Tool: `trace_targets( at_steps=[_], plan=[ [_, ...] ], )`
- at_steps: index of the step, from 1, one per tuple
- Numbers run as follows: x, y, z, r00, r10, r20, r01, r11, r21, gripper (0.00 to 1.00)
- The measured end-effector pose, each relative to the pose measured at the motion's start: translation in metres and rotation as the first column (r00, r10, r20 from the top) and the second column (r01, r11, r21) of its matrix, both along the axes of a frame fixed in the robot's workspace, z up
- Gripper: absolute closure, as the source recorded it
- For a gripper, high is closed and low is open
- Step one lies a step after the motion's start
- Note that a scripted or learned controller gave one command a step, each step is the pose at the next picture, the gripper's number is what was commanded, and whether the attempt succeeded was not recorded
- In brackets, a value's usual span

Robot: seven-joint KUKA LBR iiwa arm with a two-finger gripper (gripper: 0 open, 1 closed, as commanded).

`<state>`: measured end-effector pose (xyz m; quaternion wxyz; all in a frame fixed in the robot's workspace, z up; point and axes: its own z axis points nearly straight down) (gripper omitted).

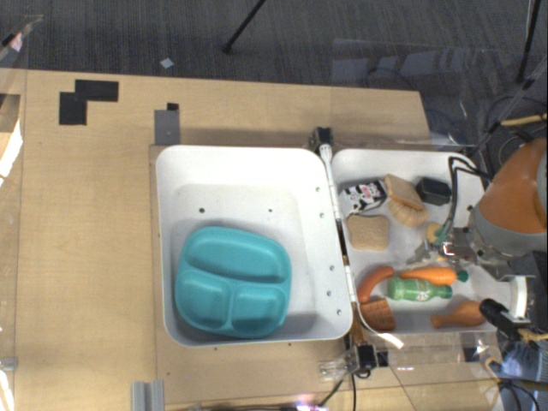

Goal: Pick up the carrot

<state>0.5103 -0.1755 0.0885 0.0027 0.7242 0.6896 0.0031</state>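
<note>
The carrot (431, 275) is orange with a small green end. It lies flat in the right bin (402, 159), just above a green bottle (419, 291). My gripper (435, 245) hangs directly over the carrot's upper side, close to it, at the end of the grey arm with the orange band (516, 193) that reaches in from the right. Nothing is visibly lifted off the bin floor.
The right bin also holds a red-orange sausage (374, 282), a brown piece (378, 316), an orange-brown piece (458, 315), two bread pieces (370, 232), a black-and-white packet (363, 193) and a black object (433, 190). A teal divided tray (231, 279) lies in the left bin (240, 165).
</note>
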Motion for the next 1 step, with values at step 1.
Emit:
trace_targets(
  at_steps=[1],
  plan=[
    [-0.0171,0.0252,0.0010,0.951,0.310,0.009,-0.310,0.951,-0.012,0.00]
  ],
)
